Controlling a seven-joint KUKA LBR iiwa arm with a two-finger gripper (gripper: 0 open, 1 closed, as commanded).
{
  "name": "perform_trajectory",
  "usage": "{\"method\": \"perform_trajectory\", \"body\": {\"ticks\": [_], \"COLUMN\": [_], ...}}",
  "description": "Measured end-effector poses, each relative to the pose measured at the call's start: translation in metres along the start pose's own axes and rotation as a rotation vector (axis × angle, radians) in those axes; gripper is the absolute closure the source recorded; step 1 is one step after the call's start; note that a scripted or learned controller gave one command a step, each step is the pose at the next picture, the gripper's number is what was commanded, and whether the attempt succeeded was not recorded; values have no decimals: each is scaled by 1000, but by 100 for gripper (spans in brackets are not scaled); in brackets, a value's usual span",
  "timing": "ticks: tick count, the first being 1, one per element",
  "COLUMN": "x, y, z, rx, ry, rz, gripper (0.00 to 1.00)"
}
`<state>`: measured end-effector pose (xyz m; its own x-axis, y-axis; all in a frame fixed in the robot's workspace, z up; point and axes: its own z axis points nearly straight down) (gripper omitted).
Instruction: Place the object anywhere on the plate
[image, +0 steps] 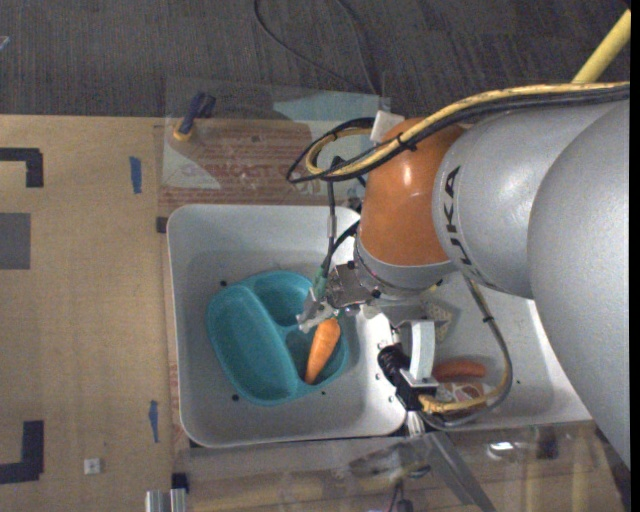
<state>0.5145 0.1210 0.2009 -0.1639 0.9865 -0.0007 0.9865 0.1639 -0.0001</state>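
Note:
A teal divided plate (255, 340) lies in the left white bin (195, 260). An orange carrot (321, 350) rests with its tip toward the plate's right compartment, its thick end at the gripper (322, 312). The gripper hangs just over the plate's right rim, directly above the carrot's upper end. The arm's orange band and wrist cover most of the gripper from above. Whether the fingers touch the carrot is hidden.
A reddish sausage-shaped object (460, 369) lies in the right bin (520, 400) under the arm, beside yellow cabling. A clear sheet with a blue-and-yellow clamp (192, 115) sits on the bench behind the bins. Blue tape marks dot the wooden bench at left.

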Motion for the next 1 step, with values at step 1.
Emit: {"method": "perform_trajectory", "body": {"ticks": [1], "x": [0], "y": [0], "z": [0], "rx": [0], "ry": [0], "rz": [0], "gripper": [0]}}
